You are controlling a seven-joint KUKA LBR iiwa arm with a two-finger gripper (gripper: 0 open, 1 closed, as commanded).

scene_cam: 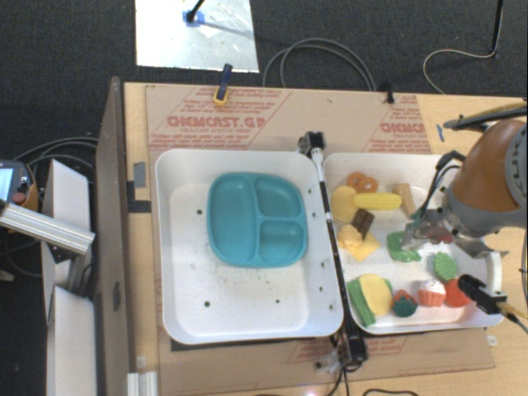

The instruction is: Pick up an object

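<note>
The right bin (417, 165) holds several toy foods. Among them are an orange pretzel (360, 181), a yellow corn cob (377, 201), a brown chocolate piece (362, 220), a yellow cheese wedge (357, 241) and a flat green leaf (401, 248). Along the front lie a green-and-yellow piece (372, 294), a strawberry (404, 305), a cupcake (431, 292) and a red piece (456, 294). My gripper (419, 233) hangs low in this bin, just above the leaf's right edge, with a knobbly green piece (445, 266) close to its right. The wrist hides its fingertips.
In the left bin (186, 304) lies a teal divided plate (256, 220). A raised divider (328, 221) runs between the bins. The grey arm with its orange band (493, 172) reaches over the right bin's right rim. Cables lie behind the bench.
</note>
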